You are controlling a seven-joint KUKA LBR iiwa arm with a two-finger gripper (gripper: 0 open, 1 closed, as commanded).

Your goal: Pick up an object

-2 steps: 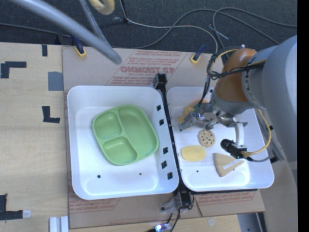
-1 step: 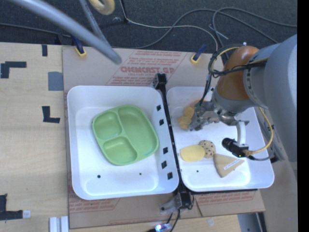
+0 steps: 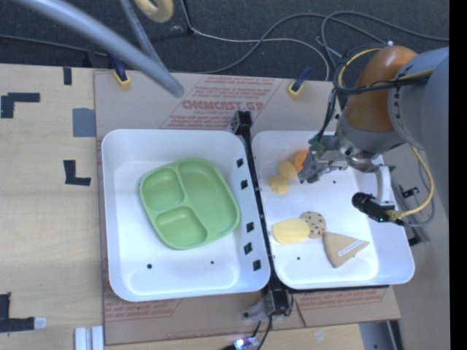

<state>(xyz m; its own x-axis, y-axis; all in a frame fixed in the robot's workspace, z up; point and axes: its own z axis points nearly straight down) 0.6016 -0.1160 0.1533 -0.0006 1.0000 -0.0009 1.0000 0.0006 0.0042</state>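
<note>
My gripper [image 3: 312, 168] hangs low over the upper part of the right bin [image 3: 387, 268], reaching in from the right. An orange piece [image 3: 300, 157] lies right at its left side, touching or nearly so. Just left of that sit two small yellow lumps [image 3: 283, 178]. Lower in the same bin lie a pale yellow oval [image 3: 290, 231], a speckled cookie [image 3: 314, 223] against it, and a tan wedge [image 3: 343, 248].
The left bin [image 3: 117, 195] holds a green divided plate [image 3: 188, 201]. A black divider [image 3: 252, 203] with clips runs between the bins. Cables trail across the dark floor behind, and a grey pole [image 3: 95, 35] crosses the upper left.
</note>
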